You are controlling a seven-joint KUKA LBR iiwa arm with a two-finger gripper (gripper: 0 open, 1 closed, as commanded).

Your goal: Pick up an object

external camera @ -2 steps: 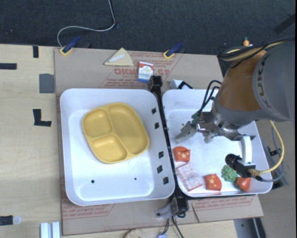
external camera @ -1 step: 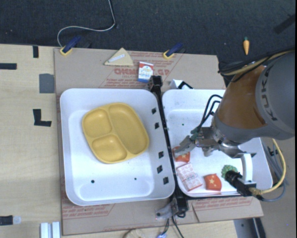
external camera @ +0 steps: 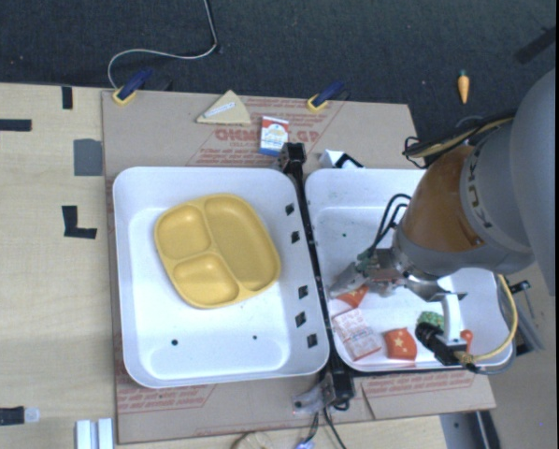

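While the claw (external camera: 352, 279) hangs low in the right bin (external camera: 354, 199) just above a small orange piece (external camera: 353, 297), its grip cannot be told and nothing looks lifted, so the pick remains undone.

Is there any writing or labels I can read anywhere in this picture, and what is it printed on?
Red printing on the cardboard sheet under the bins: too blurred to read.
Small red and white box behind the bins: markings too small to read.
Pale packet with a red pattern in the right bin: unreadable.
Nothing else carries legible text.
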